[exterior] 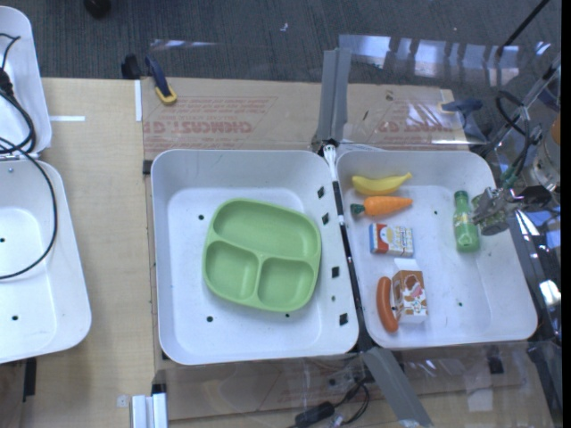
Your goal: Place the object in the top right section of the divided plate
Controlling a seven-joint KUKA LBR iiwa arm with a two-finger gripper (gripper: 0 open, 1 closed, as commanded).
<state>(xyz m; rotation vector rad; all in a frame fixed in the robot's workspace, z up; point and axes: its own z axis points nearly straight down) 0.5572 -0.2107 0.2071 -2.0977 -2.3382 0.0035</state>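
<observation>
Camera view looks down on two shallow white bins on the surface: the left bin [169, 266] carries a light green divided plastic plate [262, 255], and the right bin [500, 315] carries the loose items. The gripper [492, 210] sits at the right bin's right side, just beside a small green plastic bottle [465, 222] that lies with its long axis running toward and away from the camera, cap end farther away. The bottle lies immediately to the view's left of the gripper (whether they touch cannot be made out), so it is probably the object meant. How the gripper stands cannot be told from this slant. A yellow banana [382, 183], an orange carrot [386, 206], two small printed cartons and a red sausage lie further left, nearer the plate.
</observation>
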